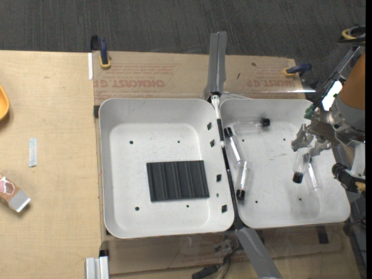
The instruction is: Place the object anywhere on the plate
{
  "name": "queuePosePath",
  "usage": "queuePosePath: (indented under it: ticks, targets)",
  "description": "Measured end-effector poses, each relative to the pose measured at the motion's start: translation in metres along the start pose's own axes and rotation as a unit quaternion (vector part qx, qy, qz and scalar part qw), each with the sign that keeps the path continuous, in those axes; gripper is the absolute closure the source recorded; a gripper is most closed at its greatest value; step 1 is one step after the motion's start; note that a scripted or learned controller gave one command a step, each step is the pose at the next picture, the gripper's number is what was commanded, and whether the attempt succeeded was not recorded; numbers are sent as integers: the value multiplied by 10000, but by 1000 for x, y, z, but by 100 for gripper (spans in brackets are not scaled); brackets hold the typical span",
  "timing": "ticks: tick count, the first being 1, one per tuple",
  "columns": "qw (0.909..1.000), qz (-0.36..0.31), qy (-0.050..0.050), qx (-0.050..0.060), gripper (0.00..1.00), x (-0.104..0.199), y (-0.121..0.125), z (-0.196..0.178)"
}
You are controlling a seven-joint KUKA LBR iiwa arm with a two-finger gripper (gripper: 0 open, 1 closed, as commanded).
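Note:
A dark ridged plate (177, 180) lies flat in the middle of the left bin (116, 132). My gripper (308, 151) hangs over the right part of the right bin (273, 211), reaching in from the right edge. A clear tube with a black cap (301, 170) slants down to the left directly under it, its upper end meeting the gripper. Whether the tube is gripped or lying on the bin floor is unclear. The plate sits far to the gripper's left, across the wall between the bins.
More clear black-capped tubes lie in the right bin: one near the back (256, 122) and two along its left wall (232, 147) (241, 183). A small packet (13, 193) and a grey strip (32, 153) rest on the bench at left.

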State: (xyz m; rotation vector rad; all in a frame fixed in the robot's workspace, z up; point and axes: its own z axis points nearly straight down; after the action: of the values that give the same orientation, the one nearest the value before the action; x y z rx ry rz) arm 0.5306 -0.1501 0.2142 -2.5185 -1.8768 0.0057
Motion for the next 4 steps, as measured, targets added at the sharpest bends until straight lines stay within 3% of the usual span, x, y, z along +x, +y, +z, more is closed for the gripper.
queuePosePath:
  ticks: [1, 2, 3, 4]
  targets:
    - [9978, 664, 0, 2, 100, 56, -72, -62]
    - [9999, 139, -2, 7, 100, 113, -89, -58]
    - [9969, 783, -6, -3, 100, 182, -110, -105]
    - [9893, 1462, -13, 11, 100, 234, -124, -56]
